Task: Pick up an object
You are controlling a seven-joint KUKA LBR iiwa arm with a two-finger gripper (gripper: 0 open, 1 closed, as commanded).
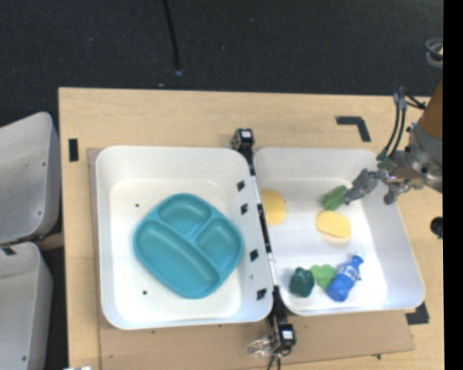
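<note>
The right bin (386, 280) holds several small objects. A green piece (334, 199) lies toward its back right, with a yellow lump (333, 224) just in front of it. A paler yellow piece (275, 206) sits by the divider. Along the front lie a dark green piece (301, 282), a light green piece (322, 274) and a blue bottle (344, 278). My gripper (375, 190) hangs over the bin's back right part, open. Its left finger (362, 184) is right beside the green piece, and nothing is between the fingers.
The left bin (116, 176) carries a teal divided plate (187, 243). A ridge with black clips (256, 230) separates the two bins. The arm's wrist (424, 156) and its cables rise over the right bin's far right edge.
</note>
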